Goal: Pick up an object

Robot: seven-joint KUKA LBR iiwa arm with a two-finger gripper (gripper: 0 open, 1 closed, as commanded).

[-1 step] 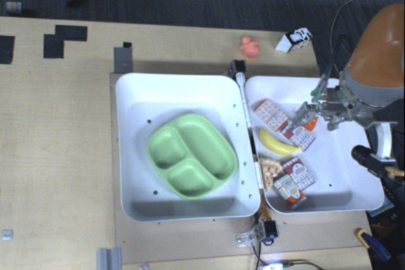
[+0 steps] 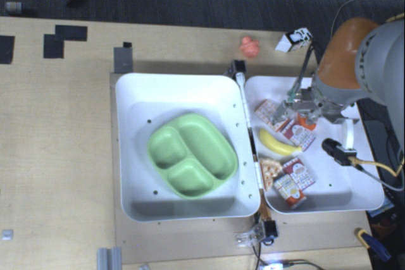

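Note:
My gripper [image 2: 296, 112] hangs low in the right bin [image 2: 364, 190], over a red and white packet [image 2: 299, 131] and close to a second packet [image 2: 270, 112] at its left. A yellow banana [image 2: 276, 143] lies just below them. Nearer the front lie a pale snack bag [image 2: 270, 170] and a red and white carton [image 2: 294, 181]. Nothing shows between the fingers.
The left bin [image 2: 130, 136] holds a green divided plate [image 2: 192, 153]. An orange ball [image 2: 250, 46] and a white tag [image 2: 293, 38] lie on the bench behind the bins. The divider [image 2: 249, 136] between the bins runs just left of the banana.

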